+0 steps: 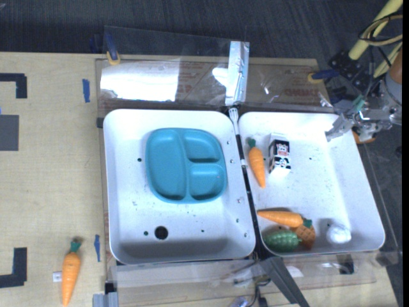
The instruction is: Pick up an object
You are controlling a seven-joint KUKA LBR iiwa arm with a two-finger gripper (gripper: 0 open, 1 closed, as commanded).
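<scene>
My gripper (352, 127) hangs at the far right rim of the right bin (342, 171), above its upper right corner, with nothing seen in it. In that bin a toy carrot (256, 163) lies along the left wall. A small black-and-white carton (279, 155) stands just right of it. Near the front lie a second carrot (281, 217), a green toy vegetable (281, 239), a small orange pineapple-like toy (306, 234) and a white lump (339, 235). All of these sit well left of or below the gripper.
The left bin (121, 190) holds a blue divided plate (186, 164) and a small black disc (160, 233). Another toy carrot (70, 270) lies on the wooden bench at the lower left. Clear plastic panels (238, 72) stand behind the bins. Cables (370, 37) hang at the upper right.
</scene>
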